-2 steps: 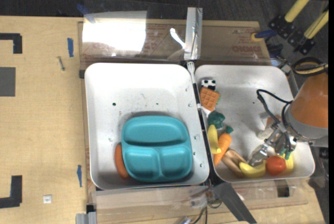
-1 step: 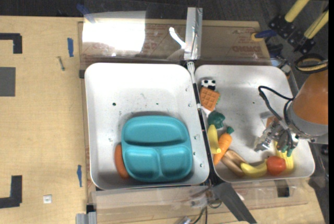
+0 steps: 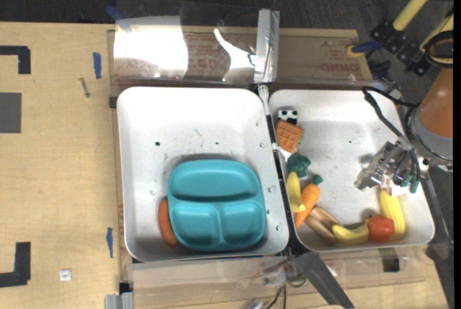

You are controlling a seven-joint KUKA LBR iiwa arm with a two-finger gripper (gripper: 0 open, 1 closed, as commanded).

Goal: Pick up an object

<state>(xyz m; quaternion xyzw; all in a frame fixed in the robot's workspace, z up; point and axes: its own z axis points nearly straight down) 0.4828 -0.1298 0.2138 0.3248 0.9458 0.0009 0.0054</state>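
The right bin (image 3: 338, 120) holds several toy foods. An orange waffle (image 3: 288, 135) and a small black-and-white piece (image 3: 287, 115) lie near its left wall. Below them sit a green broccoli (image 3: 298, 165), a yellow piece (image 3: 294, 190) and a carrot (image 3: 307, 199). Along the front wall lie a tan bread roll (image 3: 321, 223), a banana (image 3: 351, 231), a red tomato (image 3: 380, 227) and a yellow corn cob (image 3: 392, 209). My gripper (image 3: 376, 172) hangs low over the right side of this bin, just above the corn cob. Nothing shows between its fingers.
The left bin (image 3: 194, 120) bears a teal divided plate (image 3: 215, 204) with an orange object (image 3: 165, 221) peeking out at its left edge. A clear plastic sheet (image 3: 216, 48) and a metal divider (image 3: 266, 45) stand behind the bins. The arm's orange band (image 3: 439, 109) is at the right.
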